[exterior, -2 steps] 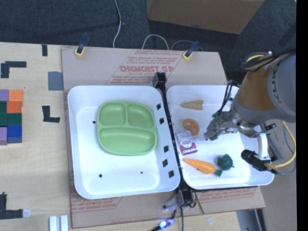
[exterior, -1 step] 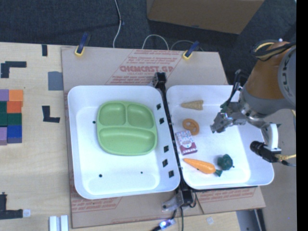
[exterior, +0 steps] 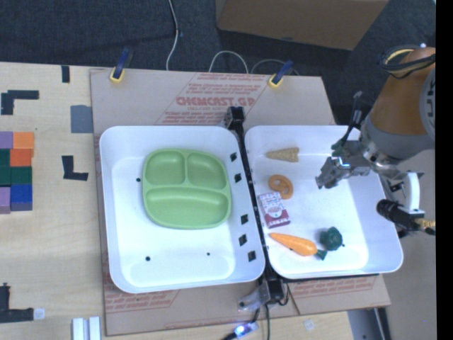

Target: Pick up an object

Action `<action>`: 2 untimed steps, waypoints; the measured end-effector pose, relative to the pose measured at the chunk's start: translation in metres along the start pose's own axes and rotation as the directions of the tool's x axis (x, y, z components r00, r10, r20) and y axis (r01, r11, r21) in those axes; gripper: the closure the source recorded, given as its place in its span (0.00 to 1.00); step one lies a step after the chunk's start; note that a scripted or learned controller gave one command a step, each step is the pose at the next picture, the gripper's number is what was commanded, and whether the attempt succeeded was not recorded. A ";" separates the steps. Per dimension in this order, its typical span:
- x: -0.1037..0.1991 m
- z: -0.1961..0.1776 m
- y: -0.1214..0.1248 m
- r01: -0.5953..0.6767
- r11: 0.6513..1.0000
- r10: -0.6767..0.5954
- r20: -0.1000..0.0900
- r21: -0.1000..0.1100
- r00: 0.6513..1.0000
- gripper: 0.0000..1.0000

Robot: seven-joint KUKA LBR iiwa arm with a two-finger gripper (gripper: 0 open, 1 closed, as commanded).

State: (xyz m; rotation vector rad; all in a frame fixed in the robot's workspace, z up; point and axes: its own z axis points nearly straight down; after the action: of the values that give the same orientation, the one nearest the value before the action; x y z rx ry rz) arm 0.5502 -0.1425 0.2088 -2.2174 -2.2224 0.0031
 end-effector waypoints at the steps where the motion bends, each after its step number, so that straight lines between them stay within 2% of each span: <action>1: 0.048 -0.007 -0.003 0.005 1.000 -0.005 -0.002 0.003 1.000 1.00; 2: 0.095 0.001 -0.010 0.003 1.000 -0.003 -0.001 0.005 1.000 1.00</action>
State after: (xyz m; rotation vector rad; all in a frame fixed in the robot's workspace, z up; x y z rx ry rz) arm 0.5404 -0.0474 0.2078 -2.2107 -2.2233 0.0079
